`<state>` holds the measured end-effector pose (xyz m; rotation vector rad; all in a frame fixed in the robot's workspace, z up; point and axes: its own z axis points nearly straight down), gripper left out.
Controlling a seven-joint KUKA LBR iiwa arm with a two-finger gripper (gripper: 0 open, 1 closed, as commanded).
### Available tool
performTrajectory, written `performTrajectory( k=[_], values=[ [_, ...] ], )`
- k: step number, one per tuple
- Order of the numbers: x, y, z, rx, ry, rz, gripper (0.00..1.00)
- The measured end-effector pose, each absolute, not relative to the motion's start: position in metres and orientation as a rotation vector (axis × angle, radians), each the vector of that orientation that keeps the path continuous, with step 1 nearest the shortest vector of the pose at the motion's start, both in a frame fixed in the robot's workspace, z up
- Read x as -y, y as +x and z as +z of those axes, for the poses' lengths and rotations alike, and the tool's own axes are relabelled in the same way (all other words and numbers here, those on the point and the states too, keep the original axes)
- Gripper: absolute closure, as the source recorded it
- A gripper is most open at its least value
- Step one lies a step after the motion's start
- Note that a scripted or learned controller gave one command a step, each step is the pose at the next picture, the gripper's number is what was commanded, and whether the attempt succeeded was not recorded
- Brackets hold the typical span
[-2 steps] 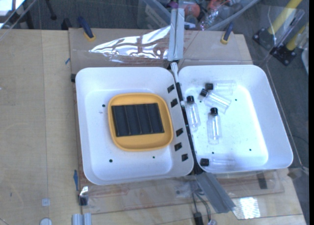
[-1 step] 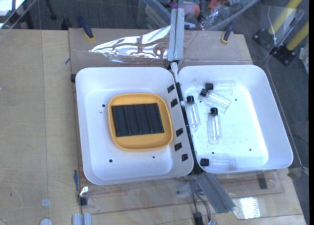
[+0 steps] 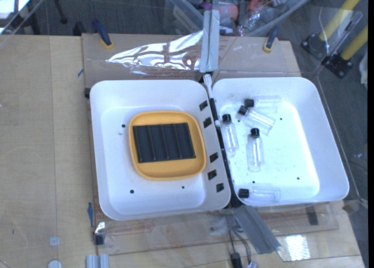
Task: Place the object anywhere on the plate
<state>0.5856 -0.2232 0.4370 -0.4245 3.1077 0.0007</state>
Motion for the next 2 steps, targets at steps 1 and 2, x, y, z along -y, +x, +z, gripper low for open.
performTrajectory(
  k=[1, 2],
  values=[
    [0.223, 0.559, 0.437, -2.904, -1.187, 0.001, 1.00],
    [0.223, 0.577, 0.436, -2.530, -1.849, -0.005, 1.00]
  ],
)
